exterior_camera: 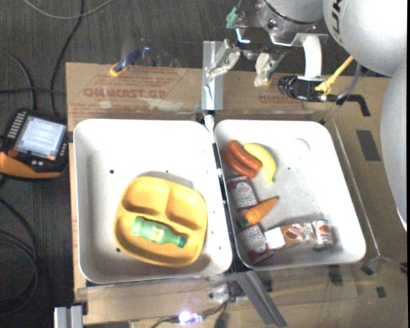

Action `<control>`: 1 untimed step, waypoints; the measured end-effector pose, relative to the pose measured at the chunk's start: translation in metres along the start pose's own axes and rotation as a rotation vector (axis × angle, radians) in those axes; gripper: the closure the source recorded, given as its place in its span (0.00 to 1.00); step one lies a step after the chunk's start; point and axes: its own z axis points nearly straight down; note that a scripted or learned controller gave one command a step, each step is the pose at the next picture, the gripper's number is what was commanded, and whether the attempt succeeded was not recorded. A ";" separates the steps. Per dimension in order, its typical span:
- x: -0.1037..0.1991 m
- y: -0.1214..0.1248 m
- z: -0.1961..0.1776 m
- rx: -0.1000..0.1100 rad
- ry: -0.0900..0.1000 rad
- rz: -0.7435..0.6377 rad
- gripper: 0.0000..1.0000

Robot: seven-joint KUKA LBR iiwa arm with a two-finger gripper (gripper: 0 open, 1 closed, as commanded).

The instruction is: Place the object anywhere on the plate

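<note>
The arm [369, 19] is reaching in from the upper right, its orange band showing at the top edge, and its wrist is hanging above the cardboard behind the 2 bins. The gripper [244, 61] is pointing down past the far rim of the bins, its 2 pale fingers [225, 59] standing apart with nothing between them.

The left bin [96, 149] is holding a yellow plate [165, 219] divided into compartments. A green bottle [160, 234] is lying on its side in the plate's near compartment, its cap pointing toward the right.

The right bin [314, 183] is holding several things. 2 sausages [240, 158] are lying side by side near its far left corner, with a banana [264, 160] touching them on their right. A dark red packet [242, 193] is lying along the left wall below the sausages, and a carrot [260, 211] is resting slantwise just beside it. Another dark packet [253, 240] is lying near the front left corner, and a red and white carton [302, 236] is lying on its side along the front wall.

The bins are sitting on a sheet of brown cardboard [140, 91] printed with red lettering. A control pendant [33, 144] with a lit screen is resting on the dark floor to the left, with cables [55, 5] trailing around it.
</note>
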 end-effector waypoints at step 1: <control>-0.007 -0.013 -0.042 0.000 0.002 0.065 0.00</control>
